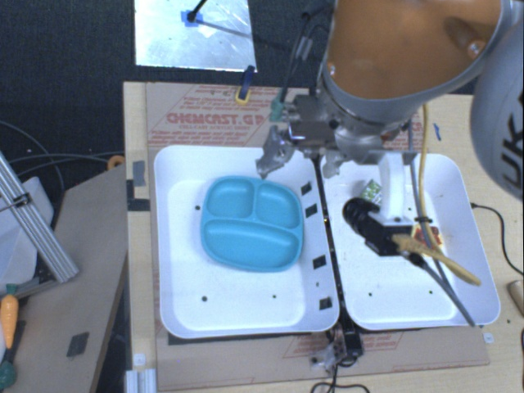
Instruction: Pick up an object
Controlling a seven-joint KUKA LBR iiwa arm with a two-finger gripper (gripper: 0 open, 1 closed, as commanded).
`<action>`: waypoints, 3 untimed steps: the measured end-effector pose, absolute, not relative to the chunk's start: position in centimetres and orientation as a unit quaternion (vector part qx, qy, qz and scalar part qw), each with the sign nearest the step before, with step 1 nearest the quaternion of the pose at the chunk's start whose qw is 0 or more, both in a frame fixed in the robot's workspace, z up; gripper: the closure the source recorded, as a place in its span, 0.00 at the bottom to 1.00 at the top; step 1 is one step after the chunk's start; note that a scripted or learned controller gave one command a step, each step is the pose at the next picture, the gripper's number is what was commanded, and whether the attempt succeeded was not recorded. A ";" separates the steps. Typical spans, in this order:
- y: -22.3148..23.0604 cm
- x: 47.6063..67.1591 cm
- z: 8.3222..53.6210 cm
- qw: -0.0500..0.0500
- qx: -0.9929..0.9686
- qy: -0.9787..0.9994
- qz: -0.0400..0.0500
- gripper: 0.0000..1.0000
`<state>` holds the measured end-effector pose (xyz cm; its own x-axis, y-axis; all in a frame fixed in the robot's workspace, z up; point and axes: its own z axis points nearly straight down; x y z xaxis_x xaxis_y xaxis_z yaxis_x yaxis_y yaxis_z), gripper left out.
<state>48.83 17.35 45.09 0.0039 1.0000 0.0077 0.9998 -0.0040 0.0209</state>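
Nearest me, the left bin (188, 301) holds a blue divided plate (252, 223), lying flat around its middle. Farther back in the right bin (409, 305) I see a small green-and-white item (373, 191). Beyond that, the gripper (300, 164) hangs over the bins' shared far edge, fingers apart, nothing between them.

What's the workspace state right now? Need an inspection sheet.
Surface: left bin and right bin side by side on cardboard.
Job's things: blue divided plate flat in left bin; small green-white item in right bin.
Clutter: nothing seen.
End effector: open, holding nothing, above the divide between the bins.
Cables: black cables on floor, left.
Surroundings: metal sheet behind bench; aluminium rail left.
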 end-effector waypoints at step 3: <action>17.7 48.6 40.6 -0.002 0.709 0.705 -0.005 1.00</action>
